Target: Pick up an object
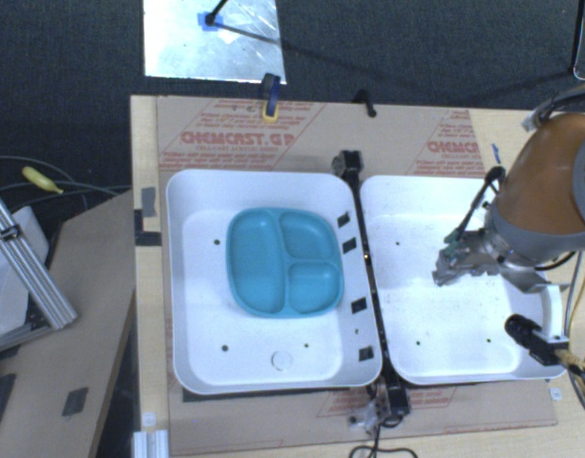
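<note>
A grey arm with an orange band reaches in from the right, its end effector hanging low over the floor of the right-hand bin. Whether it is open or closed cannot be told from this angle, and nothing is seen gripped in it. The likeliest thing to pick up, a blue divided plate, lies well apart from the end effector, to its left, across the seam where the two bins meet, flat on the floor of the left-hand bin. The plate is a rounded square with no marked long axis; its divider ridges and rim look the only graspable edges. Any pick would seem to call for a leftward crossing over the shared bin walls.
</note>
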You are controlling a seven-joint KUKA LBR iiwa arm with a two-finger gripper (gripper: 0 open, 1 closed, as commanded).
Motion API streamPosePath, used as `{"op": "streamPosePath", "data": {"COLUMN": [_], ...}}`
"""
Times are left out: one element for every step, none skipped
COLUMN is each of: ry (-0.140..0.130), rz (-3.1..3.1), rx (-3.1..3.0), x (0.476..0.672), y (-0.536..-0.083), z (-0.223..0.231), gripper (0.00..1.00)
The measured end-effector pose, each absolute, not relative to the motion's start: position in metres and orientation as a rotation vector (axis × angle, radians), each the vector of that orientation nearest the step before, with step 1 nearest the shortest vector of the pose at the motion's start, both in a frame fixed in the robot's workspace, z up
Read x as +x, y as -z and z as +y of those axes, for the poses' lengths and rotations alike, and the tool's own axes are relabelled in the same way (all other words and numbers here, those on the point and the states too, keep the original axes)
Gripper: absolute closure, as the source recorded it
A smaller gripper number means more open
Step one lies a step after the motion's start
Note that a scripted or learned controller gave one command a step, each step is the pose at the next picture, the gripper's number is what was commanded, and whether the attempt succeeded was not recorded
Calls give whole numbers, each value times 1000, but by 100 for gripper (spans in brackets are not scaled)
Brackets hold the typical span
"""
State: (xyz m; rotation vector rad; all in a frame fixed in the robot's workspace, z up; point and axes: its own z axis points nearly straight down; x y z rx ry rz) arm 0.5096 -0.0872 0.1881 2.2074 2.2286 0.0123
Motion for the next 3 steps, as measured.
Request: {"op": "streamPosePath", "data": {"ry": [-13, -6, -17], "rz": [2233, 2230, 2227], "rx": [2204, 2210, 2208], "x": [488, 487, 488], "y": [-258, -288, -377], "z": [-9, 46, 82], "gripper": [100, 100, 100]}}
